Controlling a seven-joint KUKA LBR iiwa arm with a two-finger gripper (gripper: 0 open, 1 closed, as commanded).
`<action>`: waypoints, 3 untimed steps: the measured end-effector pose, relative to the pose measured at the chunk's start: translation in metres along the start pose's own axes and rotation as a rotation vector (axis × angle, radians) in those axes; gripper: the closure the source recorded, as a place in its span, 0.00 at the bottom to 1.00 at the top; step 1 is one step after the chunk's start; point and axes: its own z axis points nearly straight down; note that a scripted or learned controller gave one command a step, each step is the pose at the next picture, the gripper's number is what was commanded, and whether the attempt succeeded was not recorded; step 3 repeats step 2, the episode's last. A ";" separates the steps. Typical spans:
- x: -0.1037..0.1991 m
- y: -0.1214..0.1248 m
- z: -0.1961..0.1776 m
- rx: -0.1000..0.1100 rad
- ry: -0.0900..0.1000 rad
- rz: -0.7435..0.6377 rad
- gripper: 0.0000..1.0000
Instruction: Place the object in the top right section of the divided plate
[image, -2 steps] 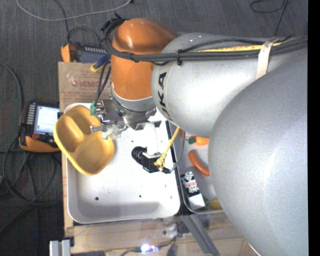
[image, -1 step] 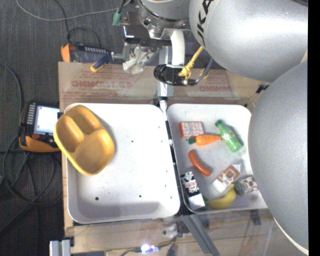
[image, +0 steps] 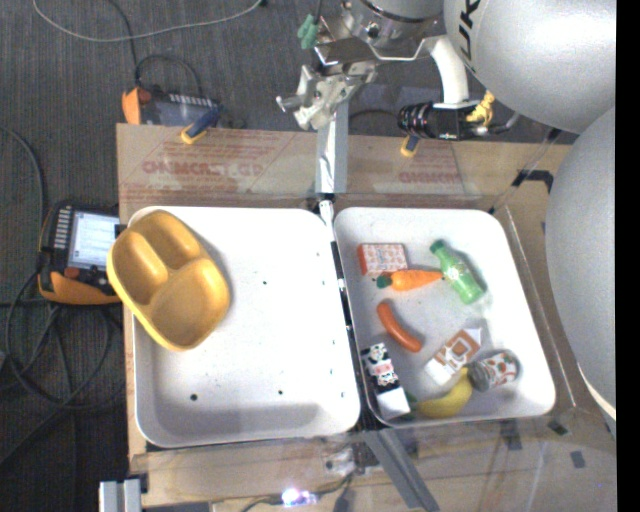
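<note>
Camera view, from above the bench.

Left bin (image: 250, 400): one yellow divided plate (image: 170, 278), lying in the bin's upper left corner, tilted over the rim. Its compartments hold nothing.

Right bin (image: 520, 300): toy groceries, scattered.
- Small red-and-white box (image: 382, 259), upper left part.
- Carrot (image: 416, 279), orange with a green tip, just beside the box.
- Green bottle (image: 458, 271), to the right of the carrot and close to its tip.
- Sausage (image: 399, 327), reddish, near the middle.
- Orange-and-white carton (image: 455, 355), lower right of the sausage.
- Tin can (image: 494, 370), on its side, beside the carton.
- Banana (image: 445, 401), at the bottom wall, partly under the carton.
- Black-and-white milk carton (image: 381, 372), lower left corner, against the wall.

Gripper (image: 322, 100): above the far side of the bench, over the cardboard sheet (image: 230, 170) beyond the bins, well apart from every item. Whether its two prongs are spread or pressed together I cannot tell from this angle; nothing is seen between them.

Arm (image: 540, 50): grey, large, along the right.
</note>
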 end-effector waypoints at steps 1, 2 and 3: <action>0.067 0.019 -0.001 -0.003 0.000 -0.447 1.00; 0.018 -0.018 -0.002 -0.005 0.000 -1.075 1.00; 0.018 -0.018 -0.002 -0.005 0.000 -1.075 1.00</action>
